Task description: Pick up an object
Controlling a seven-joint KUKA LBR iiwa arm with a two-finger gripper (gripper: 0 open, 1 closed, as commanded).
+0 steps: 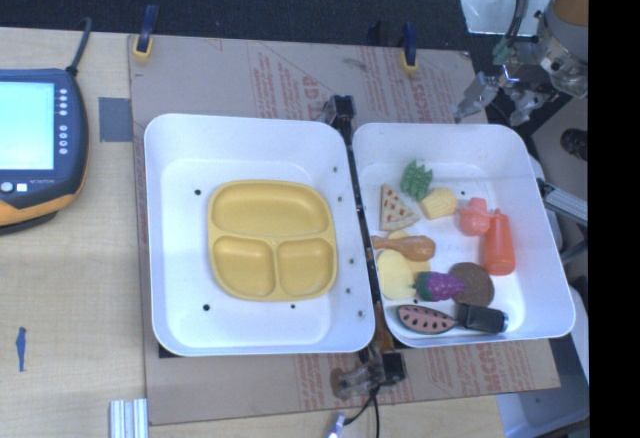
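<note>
Tool [505, 96] hangs above the right bin's [520, 151] far rim, fingers spread, nothing between them. Toys lie below and nearer the camera; the orange bottle [497, 242], long axis near-to-far, is among the closer ones.

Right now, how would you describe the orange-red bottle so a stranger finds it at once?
Look in the right white bin, along its right side. The orange-red bottle lies there, just below a pink toy. It is the tallest item and the only plain orange-red one.

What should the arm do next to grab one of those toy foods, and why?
Probably swing the end effector forward and down toward the orange bottle. It hangs above the right bin's far rim, holding nothing, and the bottle lies near that side with some space around it.
</note>
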